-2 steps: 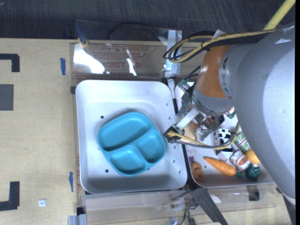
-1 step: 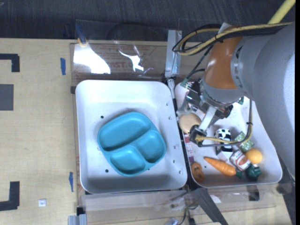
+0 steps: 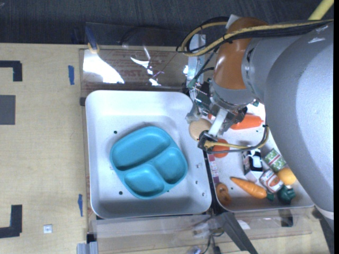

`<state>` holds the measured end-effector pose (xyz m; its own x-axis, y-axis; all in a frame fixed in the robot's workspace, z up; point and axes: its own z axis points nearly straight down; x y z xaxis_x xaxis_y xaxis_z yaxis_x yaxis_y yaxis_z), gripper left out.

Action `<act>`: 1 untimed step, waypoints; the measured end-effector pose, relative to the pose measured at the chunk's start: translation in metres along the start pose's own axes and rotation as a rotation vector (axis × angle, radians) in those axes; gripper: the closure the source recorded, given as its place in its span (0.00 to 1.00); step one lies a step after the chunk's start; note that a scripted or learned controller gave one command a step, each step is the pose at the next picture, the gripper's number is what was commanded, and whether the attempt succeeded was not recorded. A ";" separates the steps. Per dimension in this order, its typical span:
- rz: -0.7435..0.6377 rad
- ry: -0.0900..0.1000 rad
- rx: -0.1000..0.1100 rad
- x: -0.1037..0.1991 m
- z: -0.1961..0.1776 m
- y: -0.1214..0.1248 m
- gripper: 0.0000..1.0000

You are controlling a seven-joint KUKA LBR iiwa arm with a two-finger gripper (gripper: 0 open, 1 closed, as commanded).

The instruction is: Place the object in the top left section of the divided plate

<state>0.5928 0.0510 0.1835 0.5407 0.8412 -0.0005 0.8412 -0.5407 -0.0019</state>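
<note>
Underneath, tan bench [image 3: 42,157]; plate [image 3: 148,160] in bin [image 3: 106,110].

Nothing legible. Reddish print on the clear sheet [image 3: 139,74] behind the bins, too blurred to read. Green and red labels on the small bottles [image 3: 273,161] in the right bin [image 3: 235,168], likewise unreadable.

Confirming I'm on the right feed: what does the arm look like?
A bulky, rounded grey arm with a glossy orange band above the wrist. A yellow cable and thinner black cables run along it towards the wrist.
</note>
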 end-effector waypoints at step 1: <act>0.122 -0.010 -0.020 0.023 0.032 0.018 1.00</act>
<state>0.6205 0.0607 0.1511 0.6392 0.7690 -0.0096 0.7690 -0.6390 0.0190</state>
